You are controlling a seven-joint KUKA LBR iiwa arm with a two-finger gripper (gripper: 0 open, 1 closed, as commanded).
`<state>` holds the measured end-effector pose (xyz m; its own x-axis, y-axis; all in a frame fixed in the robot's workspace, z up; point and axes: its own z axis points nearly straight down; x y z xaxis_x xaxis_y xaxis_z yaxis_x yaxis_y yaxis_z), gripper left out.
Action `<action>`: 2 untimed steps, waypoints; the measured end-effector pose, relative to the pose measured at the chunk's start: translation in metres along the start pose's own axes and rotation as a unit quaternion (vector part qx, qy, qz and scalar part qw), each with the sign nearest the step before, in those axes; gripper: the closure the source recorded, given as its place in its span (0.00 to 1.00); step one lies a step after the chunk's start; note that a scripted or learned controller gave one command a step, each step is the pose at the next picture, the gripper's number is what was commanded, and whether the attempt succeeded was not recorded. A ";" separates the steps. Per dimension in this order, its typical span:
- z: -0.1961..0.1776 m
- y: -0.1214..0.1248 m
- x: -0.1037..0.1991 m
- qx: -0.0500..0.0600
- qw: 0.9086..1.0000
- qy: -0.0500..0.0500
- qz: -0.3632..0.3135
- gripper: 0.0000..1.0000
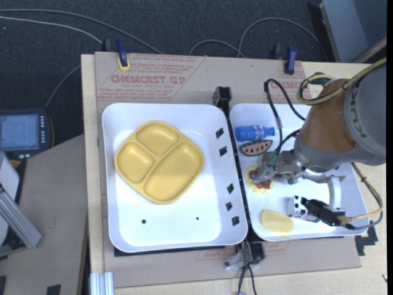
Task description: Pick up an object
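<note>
hand (265,172) low in the right bin (249,114), close to the wall that it shares with the left bin (172,220). it hangs from the grey arm (362,121), whose orange band (322,128) sits just behind it, on the side away from the shared wall. whether the hand is wide or narrow i cannot tell, since the wrist covers it from above.

directly under the hand and touching its outline lies a small yellow and red thing (256,182), partly hidden. it is perhaps a toy food piece, though the view is too poor to name it, and nothing shows it as held. just beyond the hand, toward the far rim of the bin, a watermelon slice (256,147) lies flat with its red face up. past that slice and just beside it, a blue bottle (253,131) lies on its side, its pale cap pointing toward the arm's side.

on the hand's near side, well apart from it, a pale yellow oval piece (277,221) rests by the bin's near rim.

across the shared wall from the hand, a yellow divided plate (159,161) lies in the left bin, apart from its walls. both bins stand on the brown counter (153,72).
</note>
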<state>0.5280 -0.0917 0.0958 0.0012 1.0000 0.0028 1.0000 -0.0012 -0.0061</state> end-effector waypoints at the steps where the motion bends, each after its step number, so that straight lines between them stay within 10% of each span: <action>1: -0.015 0.002 0.000 -0.004 1.000 -0.001 0.000 1.00; 2: -0.058 0.004 -0.002 -0.005 1.000 -0.002 -0.001 1.00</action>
<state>0.5327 -0.0941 0.1541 -0.0007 1.0000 -0.0004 1.0000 0.0007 0.0040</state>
